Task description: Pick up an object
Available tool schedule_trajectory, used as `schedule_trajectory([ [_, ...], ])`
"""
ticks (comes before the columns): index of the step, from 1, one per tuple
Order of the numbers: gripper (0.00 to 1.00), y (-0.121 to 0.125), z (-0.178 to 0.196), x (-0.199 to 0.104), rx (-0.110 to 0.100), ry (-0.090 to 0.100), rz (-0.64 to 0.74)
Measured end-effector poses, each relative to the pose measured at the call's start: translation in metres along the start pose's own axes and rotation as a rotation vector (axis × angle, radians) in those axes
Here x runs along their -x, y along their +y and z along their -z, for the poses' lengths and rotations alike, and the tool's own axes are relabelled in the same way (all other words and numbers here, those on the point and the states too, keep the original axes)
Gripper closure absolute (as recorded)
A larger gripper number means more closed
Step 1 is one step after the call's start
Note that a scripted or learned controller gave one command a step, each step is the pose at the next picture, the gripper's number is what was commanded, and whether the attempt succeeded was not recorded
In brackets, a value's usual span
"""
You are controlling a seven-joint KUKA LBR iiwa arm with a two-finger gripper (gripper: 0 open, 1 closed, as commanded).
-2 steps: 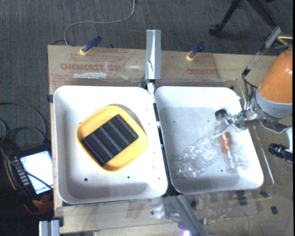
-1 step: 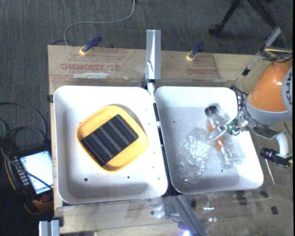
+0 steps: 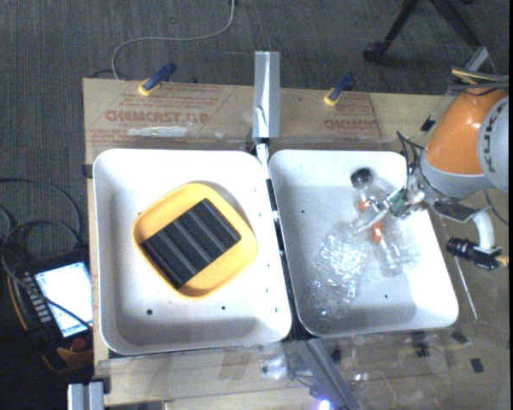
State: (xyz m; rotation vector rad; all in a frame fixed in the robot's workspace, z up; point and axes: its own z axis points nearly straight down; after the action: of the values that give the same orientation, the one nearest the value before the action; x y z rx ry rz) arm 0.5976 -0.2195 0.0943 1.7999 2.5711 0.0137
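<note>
Camera view: two bins [image 3: 111, 254], one yellow tray [image 3: 195, 237].

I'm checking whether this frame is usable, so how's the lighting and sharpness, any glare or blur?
Camera view: even, soft lighting; overall slightly soft focus. The yellow rounded tray with black ribbed insert reads clearly. The clear crinkled plastic piece and the clear plastic bottle with dark cap blend into the right white bin; the hand among them is too indistinct to judge.

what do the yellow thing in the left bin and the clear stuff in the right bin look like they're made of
Yellow object: likely molded plastic, smooth and slightly glossy, with a black ribbed top that may be rubber. Clear bottle: transparent plastic or glass, see-through with a dark cap. Crinkled clear piece: probably thin plastic film, with glinting creases.
</note>
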Motion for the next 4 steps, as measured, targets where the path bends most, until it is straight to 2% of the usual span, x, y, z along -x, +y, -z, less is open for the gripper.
schedule_trajectory([
  [1,1.00,0.000,0.010,0.000,0.000,0.002,0.000],
  [2,1.00,0.011,0.041,-0.042,-0.010,-0.002,0.093],
  [3,1.00,0.062,0.057,-0.081,-0.030,0.006,-0.036],
  [4,1.00,0.048,0.016,-0.048,-0.041,0.013,0.014],
])
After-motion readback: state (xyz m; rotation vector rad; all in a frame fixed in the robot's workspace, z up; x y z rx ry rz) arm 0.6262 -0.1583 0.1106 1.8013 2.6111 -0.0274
